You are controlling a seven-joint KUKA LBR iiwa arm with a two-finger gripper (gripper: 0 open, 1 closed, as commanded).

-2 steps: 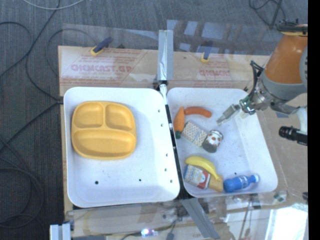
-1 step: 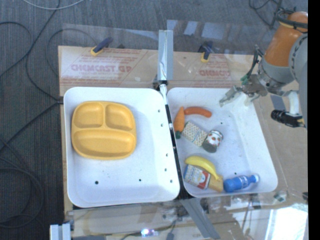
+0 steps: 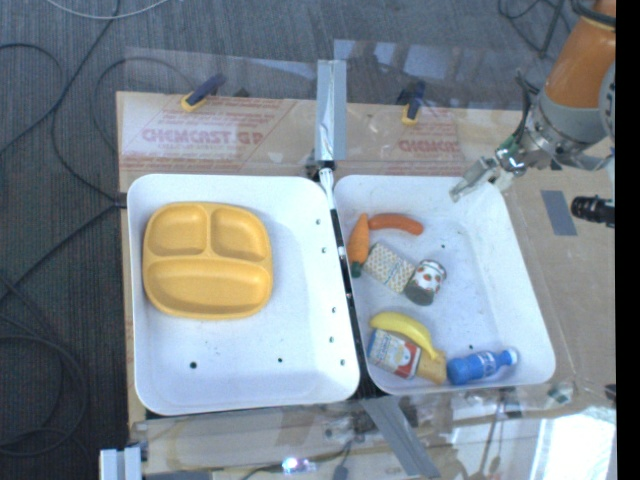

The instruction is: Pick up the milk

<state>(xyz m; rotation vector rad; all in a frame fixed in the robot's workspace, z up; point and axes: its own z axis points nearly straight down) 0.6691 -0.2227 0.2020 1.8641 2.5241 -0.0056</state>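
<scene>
The milk [image 3: 390,266] is a small carton with a pale, speckled checked pattern, lying flat on its side in the right bin. It sits tilted, its long axis running diagonally. It is well apart from the fingers [image 3: 470,183], lower and to their left, untouched.

- A dark grey carpet [image 3: 250,18] covers the floor around the bench.
- A white cable [image 3: 150,3] loops across the carpet at the top, and black cables [image 3: 40,168] trail down the left.
- The bench top [image 3: 270,133] is pale wood with faded red lettering.
- Bright light falls across its lower right corner.
</scene>
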